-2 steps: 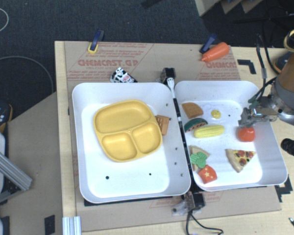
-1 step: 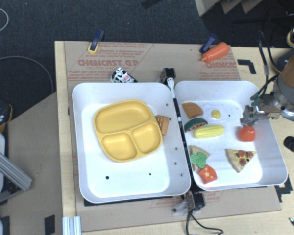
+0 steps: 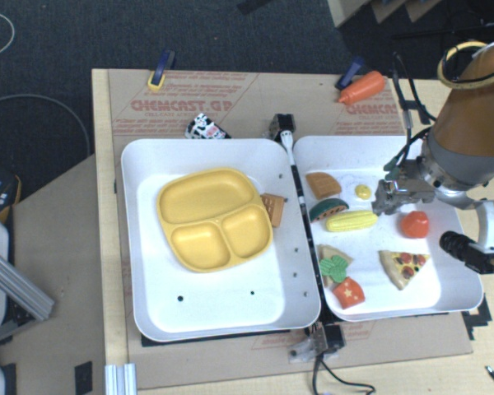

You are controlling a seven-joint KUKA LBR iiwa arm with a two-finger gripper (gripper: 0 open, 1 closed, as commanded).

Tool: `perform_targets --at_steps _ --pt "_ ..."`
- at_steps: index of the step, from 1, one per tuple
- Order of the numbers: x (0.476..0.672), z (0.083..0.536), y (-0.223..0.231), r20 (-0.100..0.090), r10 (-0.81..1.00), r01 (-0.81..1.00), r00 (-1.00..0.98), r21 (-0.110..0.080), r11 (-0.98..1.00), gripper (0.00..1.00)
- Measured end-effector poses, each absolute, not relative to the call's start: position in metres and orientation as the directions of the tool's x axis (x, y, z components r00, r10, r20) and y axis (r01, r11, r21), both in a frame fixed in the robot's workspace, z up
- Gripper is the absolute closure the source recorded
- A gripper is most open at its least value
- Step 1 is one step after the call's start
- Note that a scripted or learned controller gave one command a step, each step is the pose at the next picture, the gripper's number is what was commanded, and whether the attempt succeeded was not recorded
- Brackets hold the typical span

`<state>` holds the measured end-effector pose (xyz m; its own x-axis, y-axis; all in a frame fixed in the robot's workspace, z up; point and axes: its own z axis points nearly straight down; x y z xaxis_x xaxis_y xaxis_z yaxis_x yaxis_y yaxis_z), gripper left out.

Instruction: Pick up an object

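My gripper [image 3: 389, 197] hangs over the right bin [image 3: 379, 148], just right of a yellow corn cob [image 3: 351, 220] and left of a red tomato [image 3: 413, 223]. Nothing shows between its fingers. Near it lie a brown bread piece [image 3: 322, 184], a small yellow piece [image 3: 362, 192] and a dark green and white piece [image 3: 327, 208]. Toward the front of the bin are a pizza slice [image 3: 404, 267], a green leafy piece [image 3: 335, 263] and a red strawberry-like piece [image 3: 350, 291].
The left bin [image 3: 148, 295] holds a yellow divided plate [image 3: 214, 218] with a small brown piece [image 3: 273, 209] at its right edge. On the bench behind the bins lie an orange carrot [image 3: 362, 87], a black and white toy [image 3: 206, 127] and clamps.
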<state>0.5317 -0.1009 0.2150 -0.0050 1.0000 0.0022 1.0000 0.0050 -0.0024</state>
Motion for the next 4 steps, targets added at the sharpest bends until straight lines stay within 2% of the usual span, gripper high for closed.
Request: perform_targets --at_steps 2,3,4 --pt "0.539 0.205 0.004 0.003 1.0 1.0 -0.006 -0.003 0.006 1.0" --pt "0.539 0.226 0.064 0.002 1.0 1.0 -0.007 0.003 0.007 1.0" --pt "0.535 0.232 0.086 0.001 1.0 1.0 -0.004 0.003 0.004 1.0"
